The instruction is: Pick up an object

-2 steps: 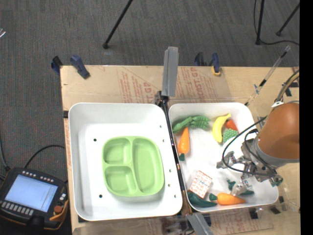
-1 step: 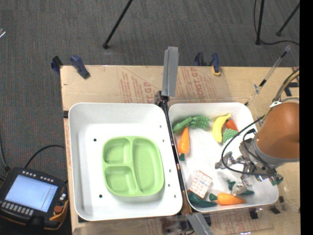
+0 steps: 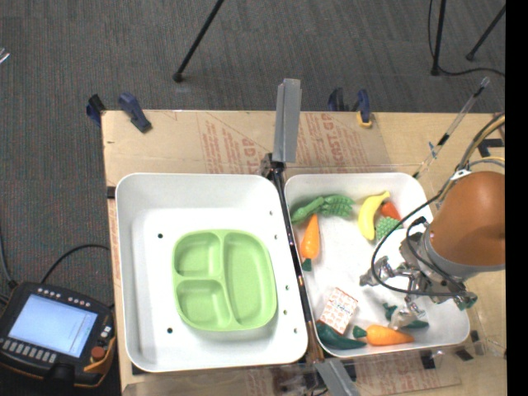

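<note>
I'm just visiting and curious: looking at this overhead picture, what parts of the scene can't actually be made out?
- Gripper in the camera view: cables and the arm's orange band cover it, so its grip is unreadable.
- Green item under the gripper: mostly hidden, unidentifiable.
- Small box: printing too small to read.
- Handheld screen: cut by the left edge, glare blanks the display.

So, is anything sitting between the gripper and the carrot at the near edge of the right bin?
Nothing visible. The gripper hangs just above the carrot in the right bin, with bare bin floor between them. A green toy and a small box lie to the carrot's left, off that path.
</note>
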### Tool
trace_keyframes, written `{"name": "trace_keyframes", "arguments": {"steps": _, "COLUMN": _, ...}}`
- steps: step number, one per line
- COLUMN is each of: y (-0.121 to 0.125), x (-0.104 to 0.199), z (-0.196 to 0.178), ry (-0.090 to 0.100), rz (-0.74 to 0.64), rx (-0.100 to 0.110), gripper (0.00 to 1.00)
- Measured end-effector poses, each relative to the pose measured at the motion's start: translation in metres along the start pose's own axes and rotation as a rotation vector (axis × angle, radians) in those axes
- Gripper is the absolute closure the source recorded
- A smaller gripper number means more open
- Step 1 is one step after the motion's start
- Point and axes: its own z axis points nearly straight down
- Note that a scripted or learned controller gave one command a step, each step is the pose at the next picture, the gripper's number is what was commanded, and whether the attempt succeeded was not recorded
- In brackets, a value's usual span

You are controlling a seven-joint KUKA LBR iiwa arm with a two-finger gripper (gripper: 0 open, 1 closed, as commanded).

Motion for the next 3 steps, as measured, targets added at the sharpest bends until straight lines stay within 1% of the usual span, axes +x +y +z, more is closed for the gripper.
{"name": "trace_keyframes", "arguments": {"steps": 1, "y": 0.0096, "x": -0.0032, "z": -0.0009, "ry": -0.003, "rz": -0.16, "rx": 0.002, "gripper": 0.0}}
{"name": "trace_keyframes", "arguments": {"steps": 2, "y": 0.0168, "x": -0.0047, "z": -0.0016, "ry": -0.006, "rz": -0.275, "rx": 0.004, "gripper": 0.0}}
{"name": "trace_keyframes", "arguments": {"steps": 3, "y": 0.0179, "x": -0.0045, "z": -0.0016, "ry": -0.006, "rz": -0.328, "rx": 0.004, "gripper": 0.0}}
